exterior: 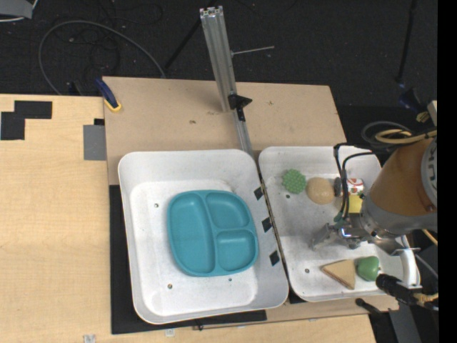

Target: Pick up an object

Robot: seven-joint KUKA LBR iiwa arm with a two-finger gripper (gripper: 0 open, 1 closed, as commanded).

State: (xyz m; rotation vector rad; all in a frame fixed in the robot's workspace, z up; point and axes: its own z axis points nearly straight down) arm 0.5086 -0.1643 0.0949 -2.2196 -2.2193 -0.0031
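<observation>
Now, claw: we see the grey two-finger gripper [327, 236] spread, pinching nothing, low over the right white bin [300, 277].
Candidates: tan wedge block [340, 272] and green ball [368, 267] just beside; we judge them reachable.

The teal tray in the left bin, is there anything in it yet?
Empty. All three compartments of the teal tray show bare teal, nothing lying in them.

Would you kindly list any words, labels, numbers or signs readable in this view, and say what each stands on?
None can be read. A small red and white patch near the arm's wrist may be a label, but it is too small and blurred to read. The teal tray is unmarked.
</observation>
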